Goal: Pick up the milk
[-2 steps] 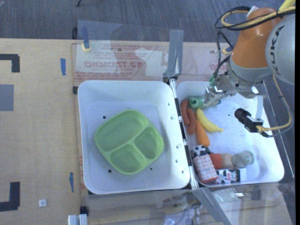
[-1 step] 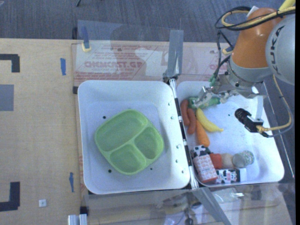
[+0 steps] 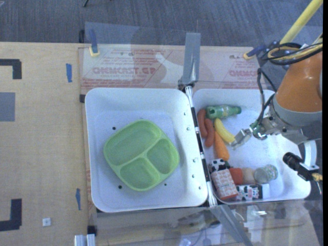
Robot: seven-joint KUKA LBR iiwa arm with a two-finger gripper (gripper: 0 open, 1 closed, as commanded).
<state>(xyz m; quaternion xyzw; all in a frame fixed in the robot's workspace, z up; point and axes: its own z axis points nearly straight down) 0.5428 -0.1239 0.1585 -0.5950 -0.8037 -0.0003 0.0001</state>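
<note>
Flanking a wooden bench (image 3: 41,137), grey carpet (image 3: 154,9) beyond two white bins (image 3: 97,106).

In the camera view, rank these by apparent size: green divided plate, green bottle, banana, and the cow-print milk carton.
Largest to smallest:
1. Green divided plate, by far
2. Green bottle and banana: look alike, so not ranked
3. Cow-print milk carton, though partly hidden behind the red box, so unsure
</note>
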